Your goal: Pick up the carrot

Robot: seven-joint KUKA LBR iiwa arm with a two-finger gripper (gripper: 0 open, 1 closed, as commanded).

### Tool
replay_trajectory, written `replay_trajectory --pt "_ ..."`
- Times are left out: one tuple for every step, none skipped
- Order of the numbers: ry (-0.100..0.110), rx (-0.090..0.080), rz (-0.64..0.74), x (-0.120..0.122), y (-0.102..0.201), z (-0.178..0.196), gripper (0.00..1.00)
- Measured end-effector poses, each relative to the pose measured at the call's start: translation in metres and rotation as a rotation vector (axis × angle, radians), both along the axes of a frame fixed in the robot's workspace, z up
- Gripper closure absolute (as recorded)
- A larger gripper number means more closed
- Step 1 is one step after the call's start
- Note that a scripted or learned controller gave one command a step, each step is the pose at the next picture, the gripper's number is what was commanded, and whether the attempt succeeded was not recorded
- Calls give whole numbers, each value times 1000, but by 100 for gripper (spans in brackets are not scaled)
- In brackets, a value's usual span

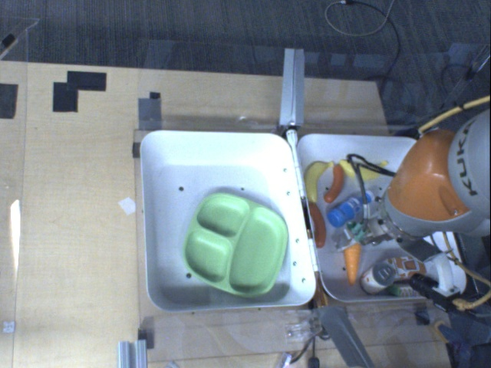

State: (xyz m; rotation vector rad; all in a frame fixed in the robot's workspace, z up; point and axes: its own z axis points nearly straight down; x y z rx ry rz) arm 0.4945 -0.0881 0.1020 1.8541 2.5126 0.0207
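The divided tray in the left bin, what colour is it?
Light green tray, seen in the camera view.

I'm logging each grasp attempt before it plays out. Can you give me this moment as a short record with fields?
target: carrot, lying in the right bin, tip toward the near edge
gripper: gripper just above the carrot's top end; grasp not confirmed
neighbours: blue object beside the gripper, bottle to the carrot's right, banana farther back
left bin: green divided tray in the left bin
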Motion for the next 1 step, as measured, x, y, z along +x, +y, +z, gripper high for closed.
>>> replay_trajectory --pt "18 5 -422 65 -52 35 100"
